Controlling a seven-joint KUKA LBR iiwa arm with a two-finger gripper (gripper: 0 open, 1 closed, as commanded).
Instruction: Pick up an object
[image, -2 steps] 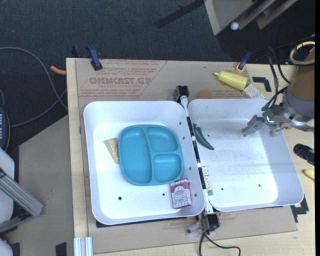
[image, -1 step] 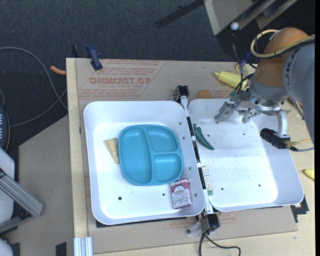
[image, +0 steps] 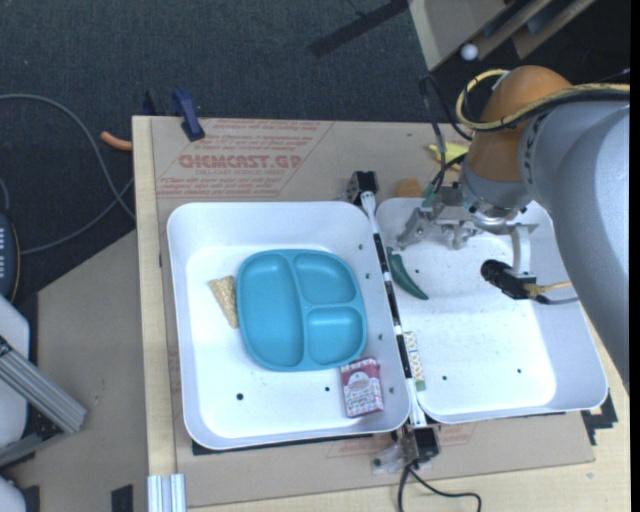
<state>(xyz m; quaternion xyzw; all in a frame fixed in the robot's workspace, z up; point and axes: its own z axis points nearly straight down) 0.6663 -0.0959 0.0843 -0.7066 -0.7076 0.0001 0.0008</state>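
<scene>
**No pick yet, tool low over the right bin**

Found the tool (image: 440, 228) low over the far left corner of the right bin (image: 520, 400), reaching in from the right. Could not tell whether open or closed: too much metal and glare around it to read. Saw nothing carried in it, so judged the pick as not yet made, with the whole of the grasp and lift left to do.

Took the green pod (image: 408, 277) as the likeliest target. Found it lying flat on the right bin's floor, close against the left wall, just beside the tool on its near side. Could not say for certain whether touching the tool; looked apart.

Noted in the left bin (image: 200, 260) a blue divided plate (image: 300, 305) across the middle, a tan wafer-like piece (image: 224, 296) tucked at its left edge, and a small pink packet (image: 361, 387) just off its near right corner, by the bin wall. Judged all three well apart from the tool, beyond the ridge between the bins.

Reckoned the pod's place against the wall the main hindrance: little room on that side for a closing grip, and some risk of striking the rim or the black clip (image: 363, 185) at the ridge's far end. Marked elsewhere only the printed cardboard of the desk (image: 250, 160) and a blue clamp (image: 187, 113) at its far left corner.
</scene>
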